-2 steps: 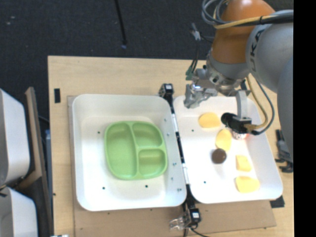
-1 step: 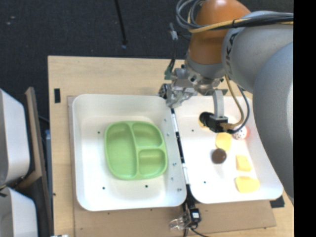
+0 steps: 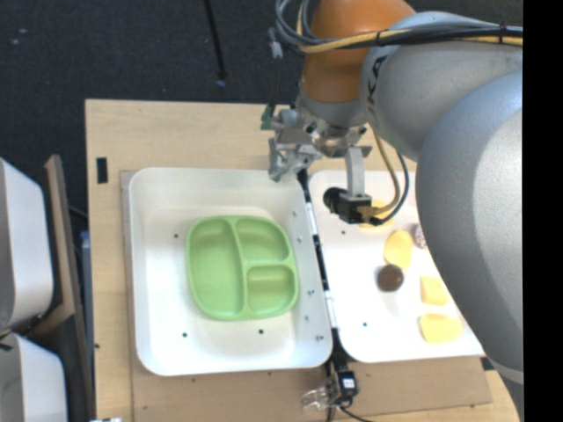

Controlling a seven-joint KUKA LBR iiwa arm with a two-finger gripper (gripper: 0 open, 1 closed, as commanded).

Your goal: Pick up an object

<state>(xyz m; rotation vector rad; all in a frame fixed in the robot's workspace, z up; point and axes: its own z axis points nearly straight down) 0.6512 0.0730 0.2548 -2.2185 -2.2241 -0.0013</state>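
A slanted view from above shows a light wooden tabletop (image 3: 110,134) carrying two shallow white bins side by side.

The left bin (image 3: 154,236) holds a pale green divided plate (image 3: 239,266) with three compartments, lying flat near the bin's middle. Nothing lies in the plate's compartments.

The right bin (image 3: 356,328) holds several small things toward its 3 o'clock side. A yellow oval piece (image 3: 398,247) lies uppermost. Just below it, at about 7 o'clock from it, sits a small dark brown round object (image 3: 390,278). A yellow block (image 3: 434,289) lies at 4 o'clock from the brown object, and another yellow piece (image 3: 439,327) lies below that, near the bin's 5 o'clock corner. All four lie close together, but none is stacked on another.

The grey arm (image 3: 457,104), with its orange section (image 3: 347,38), reaches in from 3 o'clock and covers much of the right side. The hand (image 3: 290,152) hangs at 12 o'clock over the divide between the two bins, near their far rims, well apart from the yellow pieces and the brown object. Nothing shows between its fingers; whether they are apart or together cannot be told from this angle.

A black part with yellow cable (image 3: 350,205) hangs below the wrist over the right bin.
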